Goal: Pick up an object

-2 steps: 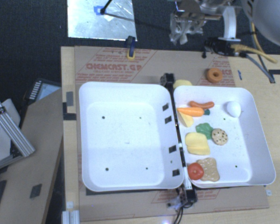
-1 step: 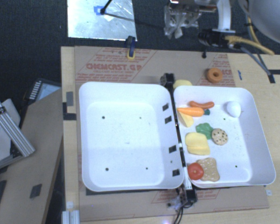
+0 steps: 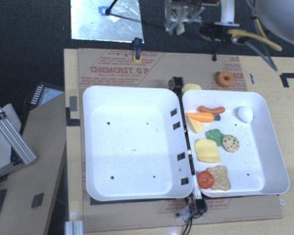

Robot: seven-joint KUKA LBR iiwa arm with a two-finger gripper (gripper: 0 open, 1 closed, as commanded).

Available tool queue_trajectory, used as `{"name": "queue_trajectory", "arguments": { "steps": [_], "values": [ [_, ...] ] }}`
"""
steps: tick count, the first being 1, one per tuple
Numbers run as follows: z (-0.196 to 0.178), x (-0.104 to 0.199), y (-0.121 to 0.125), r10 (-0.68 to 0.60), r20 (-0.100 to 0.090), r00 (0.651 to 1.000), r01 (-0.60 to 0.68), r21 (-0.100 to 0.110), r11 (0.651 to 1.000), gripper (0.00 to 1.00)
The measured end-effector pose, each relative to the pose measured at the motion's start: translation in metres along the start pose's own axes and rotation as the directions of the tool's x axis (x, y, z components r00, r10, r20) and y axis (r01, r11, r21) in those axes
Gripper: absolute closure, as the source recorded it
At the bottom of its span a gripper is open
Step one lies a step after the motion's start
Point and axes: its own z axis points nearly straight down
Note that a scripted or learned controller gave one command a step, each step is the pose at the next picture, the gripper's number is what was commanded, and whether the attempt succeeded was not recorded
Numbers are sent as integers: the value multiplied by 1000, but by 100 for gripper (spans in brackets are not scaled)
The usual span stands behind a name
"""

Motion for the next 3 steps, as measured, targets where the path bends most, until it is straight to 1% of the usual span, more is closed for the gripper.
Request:
{"name": "queue_trajectory", "arguments": {
  "steps": [1, 2, 3],
  "values": [
    [-26, 29, 0, -1, -2, 1000, 1, -2, 1000, 100],
    [-51, 32, -15, 0, -1, 1000, 0, -1, 1000, 100],
    [-49, -2, -45, 6, 0, 1000, -6, 3, 1000, 100]
  ]
}}
